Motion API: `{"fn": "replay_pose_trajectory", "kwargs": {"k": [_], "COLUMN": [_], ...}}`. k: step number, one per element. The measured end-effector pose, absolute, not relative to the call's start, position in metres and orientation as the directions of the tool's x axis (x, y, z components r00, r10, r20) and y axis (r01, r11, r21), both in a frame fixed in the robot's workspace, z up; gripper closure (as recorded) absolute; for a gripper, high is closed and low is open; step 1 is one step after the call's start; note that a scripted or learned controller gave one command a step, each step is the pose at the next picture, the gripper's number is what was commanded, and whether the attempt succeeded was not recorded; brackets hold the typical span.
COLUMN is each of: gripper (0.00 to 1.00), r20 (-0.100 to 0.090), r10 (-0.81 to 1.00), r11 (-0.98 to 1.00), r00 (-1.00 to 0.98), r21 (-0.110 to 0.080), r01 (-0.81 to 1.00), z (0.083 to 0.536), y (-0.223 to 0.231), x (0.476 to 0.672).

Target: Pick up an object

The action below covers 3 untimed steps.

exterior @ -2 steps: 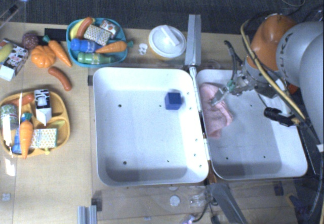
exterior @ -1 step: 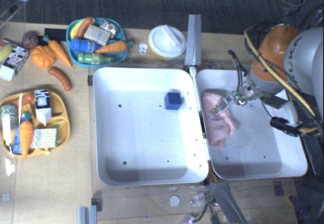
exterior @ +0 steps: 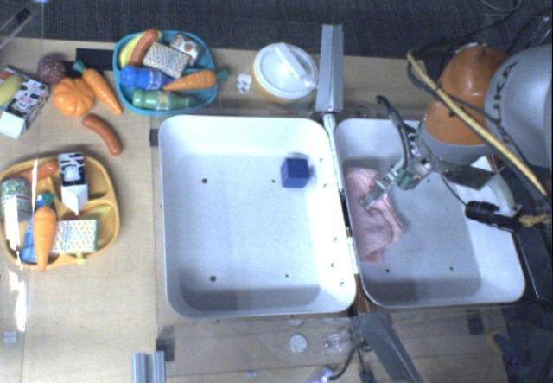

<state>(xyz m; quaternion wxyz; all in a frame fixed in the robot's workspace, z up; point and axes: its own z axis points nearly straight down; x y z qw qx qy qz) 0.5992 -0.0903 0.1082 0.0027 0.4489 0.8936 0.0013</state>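
Observation:
A crumpled pink cloth [exterior: 374, 215] lies against the left wall of the right bin [exterior: 449, 273]. A small blue cube [exterior: 295, 171] sits in the upper right part of the left bin [exterior: 216, 269]. My gripper [exterior: 380, 190] reaches in from the right and hovers at the upper edge of the pink cloth, its tips right over or touching the fabric. The arm's orange band and grey wrist sit above the bin's upper right corner. Nothing is visibly lifted.
A blue bowl [exterior: 130, 96] of toy food, a white lidded container [exterior: 285, 70] and loose toy vegetables sit behind the bins. A yellow plate [exterior: 108, 200] with toy items stands at the left. Cables hang along the right side.

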Motion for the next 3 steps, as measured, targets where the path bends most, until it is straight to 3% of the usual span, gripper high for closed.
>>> {"fn": "replay_pose_trajectory", "kwargs": {"k": [1,2,3], "gripper": [0.0,1.0,1.0], "r20": [-0.01,-0.012,-0.003], "r10": [0.853,0.852,0.896], "r11": [0.522,0.524,0.444], "r00": [-0.522,-0.524,-0.444], "r21": [0.014,0.02,0.005], "r01": [0.853,0.851,0.896], "z": [0.093,0.105,0.186], "y": [-0.092,-0.09,-0.048], "x": [0.633,0.635,0.67]}}
